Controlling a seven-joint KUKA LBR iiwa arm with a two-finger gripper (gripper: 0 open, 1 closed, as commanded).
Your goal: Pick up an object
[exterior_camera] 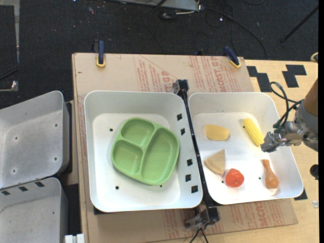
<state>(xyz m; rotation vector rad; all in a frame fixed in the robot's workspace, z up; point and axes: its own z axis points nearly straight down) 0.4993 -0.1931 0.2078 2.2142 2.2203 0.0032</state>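
The pincer (267,145) hangs over the right bin (230,103), at its right side, just beside the lower end of the yellow corn cob (252,130); whether its fingers are apart or together I cannot tell, and nothing shows between them; the corn looks the nearest candidate, lying at a slant near the bin's right wall; to take it well, the pincer should straddle the cob across its narrow width, not along its length, and come down squarely; the orange drumstick (270,174), the red tomato (234,178), the tan wedge (216,162) and the yellow potato-like piece (217,132) lie apart, so crowding seems unlikely; the green divided plate (146,151) sits in the left bin (96,135).
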